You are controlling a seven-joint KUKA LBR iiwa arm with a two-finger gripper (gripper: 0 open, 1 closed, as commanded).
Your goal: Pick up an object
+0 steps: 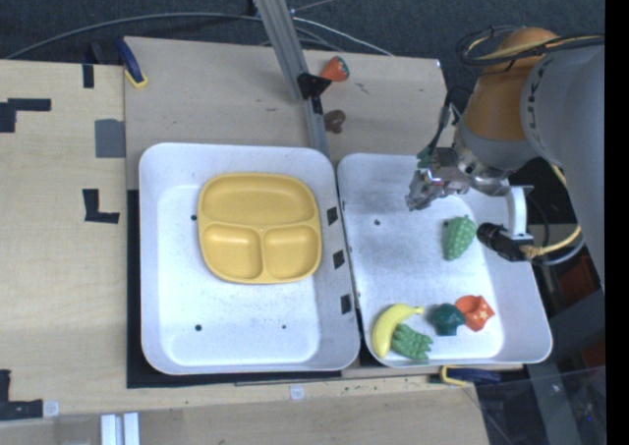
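Observation:
My gripper [425, 192] hangs over the upper part of the right bin [393, 237], its fingers pointing down-left, with nothing seen between them. A green bumpy toy [458, 237] lies just below and right of it. Along the bin's front edge lie a yellow banana [389, 323], a light green toy [412, 342], a dark teal toy [446, 318] and a red-orange toy [476, 311].
The left bin [167, 266] holds a yellow divided plate [260, 227]. A grey pole [280, 30] rises behind the bins, with a small orange object [336, 68] and a brown one [334, 121] on the bench beside it. The arm's cables [521, 242] trail on the right.

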